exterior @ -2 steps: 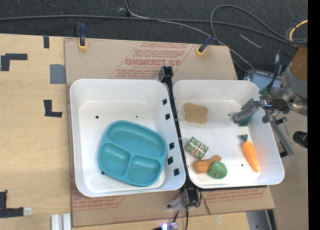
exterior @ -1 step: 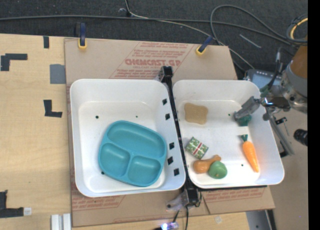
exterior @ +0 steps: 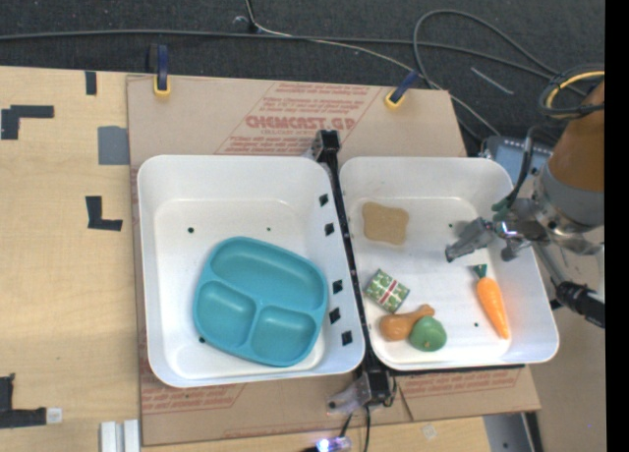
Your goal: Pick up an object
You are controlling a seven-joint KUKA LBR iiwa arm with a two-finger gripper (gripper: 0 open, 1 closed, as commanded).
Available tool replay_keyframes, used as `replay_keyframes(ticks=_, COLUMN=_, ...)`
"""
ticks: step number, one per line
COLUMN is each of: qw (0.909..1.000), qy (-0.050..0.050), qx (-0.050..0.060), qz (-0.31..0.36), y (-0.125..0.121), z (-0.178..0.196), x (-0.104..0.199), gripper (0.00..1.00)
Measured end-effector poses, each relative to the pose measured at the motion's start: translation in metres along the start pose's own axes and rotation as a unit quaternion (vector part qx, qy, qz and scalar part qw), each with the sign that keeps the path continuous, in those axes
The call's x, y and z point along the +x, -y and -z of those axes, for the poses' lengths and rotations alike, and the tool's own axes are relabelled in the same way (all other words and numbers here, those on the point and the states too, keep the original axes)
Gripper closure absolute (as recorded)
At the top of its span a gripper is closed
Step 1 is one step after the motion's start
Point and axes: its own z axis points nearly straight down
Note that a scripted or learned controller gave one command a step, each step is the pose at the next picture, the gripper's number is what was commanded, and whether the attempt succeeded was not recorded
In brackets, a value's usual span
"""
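The right bin (exterior: 432, 170) holds a tan slice of bread (exterior: 385, 224), a green and white patterned block (exterior: 386, 290), a brown drumstick (exterior: 403, 324), a green round fruit (exterior: 428, 336) and an orange carrot (exterior: 493, 309). My gripper (exterior: 486, 246) hangs over the right side of this bin, just above the carrot's green top. It is open, its two dark fingers spread left and right with nothing between them. The bread lies well to its left.
The left bin (exterior: 157, 195) contains a teal divided plate (exterior: 260, 301). A black divider (exterior: 337, 234) runs between the bins. The arm's orange band (exterior: 580, 150) stands beyond the right bin's rim. Cables lie across the dark floor behind the bench.
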Motion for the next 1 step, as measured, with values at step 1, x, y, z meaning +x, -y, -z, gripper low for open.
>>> replay_keyframes(ticks=1, qw=1.0, qy=0.0, qx=0.0, qz=0.0, y=0.0078, z=-0.0467, x=-0.0017, gripper=0.0)
